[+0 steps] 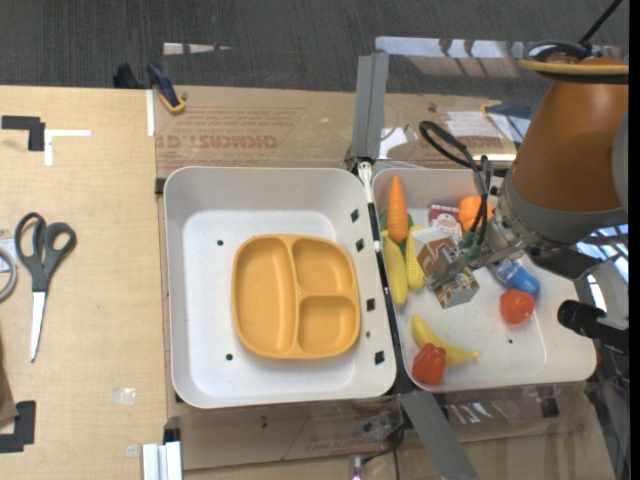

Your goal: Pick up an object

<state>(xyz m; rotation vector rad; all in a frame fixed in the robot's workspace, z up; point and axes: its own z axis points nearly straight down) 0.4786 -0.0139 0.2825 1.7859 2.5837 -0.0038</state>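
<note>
The arm point(575, 138), grey with a broad orange band, enters from the right of the frame and hangs over the right bin point(560, 363). Its gripper point(462, 260) sits low among the clutter at the bin's centre, directly above a small brown carton point(447, 273). The wrist and cabling hide the jaws, and whether they stand open or closed, or grip the carton, cannot be told.

Contents of the right bin: a carrot point(397, 208) lies upright along the left wall, with a yellow corn cob point(397, 268) just below it. A red and white packet point(445, 216) and an orange fruit point(470, 211) lie at the upper centre, close beside the gripper. A blue item point(523, 284), possibly a cap or small bottle, touches a red tomato-like ball point(517, 307) right of the carton. A banana point(445, 340) and a red pepper point(428, 364) lie at the lower left, touching each other.

The left bin point(200, 298) holds a yellow three-compartment plate point(297, 296), lying flat at its centre.

On the bench at the far left of the frame lie scissors point(40, 268), well apart from both bins.
</note>
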